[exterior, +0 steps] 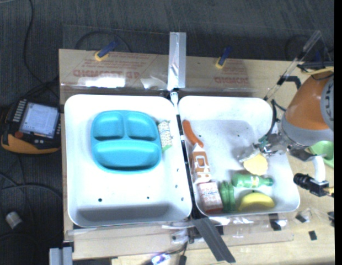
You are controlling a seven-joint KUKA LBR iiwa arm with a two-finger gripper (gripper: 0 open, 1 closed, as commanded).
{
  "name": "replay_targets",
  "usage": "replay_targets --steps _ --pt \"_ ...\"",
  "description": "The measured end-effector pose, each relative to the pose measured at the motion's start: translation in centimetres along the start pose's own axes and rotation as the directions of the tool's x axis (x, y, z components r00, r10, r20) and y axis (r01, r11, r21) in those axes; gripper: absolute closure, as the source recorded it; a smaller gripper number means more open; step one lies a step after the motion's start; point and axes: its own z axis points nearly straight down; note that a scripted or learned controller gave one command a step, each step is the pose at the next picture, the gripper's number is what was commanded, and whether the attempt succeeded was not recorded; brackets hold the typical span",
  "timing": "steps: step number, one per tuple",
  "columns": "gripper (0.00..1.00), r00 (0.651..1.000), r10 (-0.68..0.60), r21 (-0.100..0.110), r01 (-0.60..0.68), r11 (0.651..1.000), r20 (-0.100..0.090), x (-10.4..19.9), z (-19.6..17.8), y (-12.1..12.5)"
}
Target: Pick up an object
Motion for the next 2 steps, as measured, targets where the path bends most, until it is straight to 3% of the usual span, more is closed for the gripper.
replay_targets --steps 1,2 --pt "1.00 0.996 0.088 -0.001 -0.088 0.996 0.005 1.8 -10.1 2.0" --pt "1.00 0.990 0.144 -0.001 -0.144 0.990 0.004 5.9 -12.1 3.0"
